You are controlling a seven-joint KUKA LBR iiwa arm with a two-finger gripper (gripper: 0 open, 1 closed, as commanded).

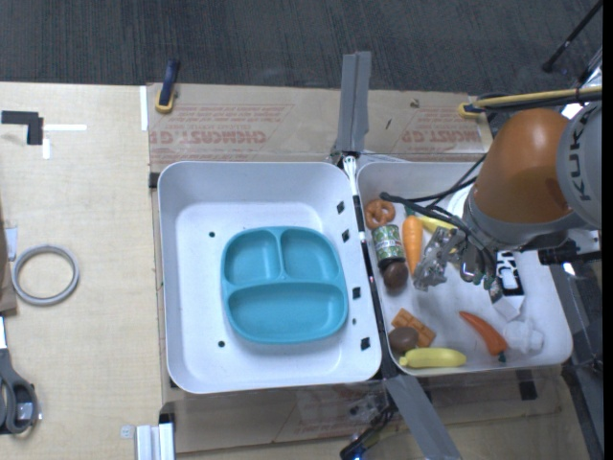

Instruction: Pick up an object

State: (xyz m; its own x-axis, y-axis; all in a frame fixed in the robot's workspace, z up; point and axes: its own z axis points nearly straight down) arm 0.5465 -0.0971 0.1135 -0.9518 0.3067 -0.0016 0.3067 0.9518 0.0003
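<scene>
My gripper hangs low inside the right bin, its metal fingers pointing down beside an upright orange carrot. Left of the carrot lie a small green-labelled can, a pretzel and a dark brown round piece. Toward the bin's front sit a yellow banana, a red chilli pepper, an orange waffle-like piece and a brown lump. Nothing shows between the fingers.
The left bin holds a teal divided plate. A grey divider bar runs between the bins at the back. On the bench at far left lie a tape ring and scissors. Cables trail from the wrist.
</scene>
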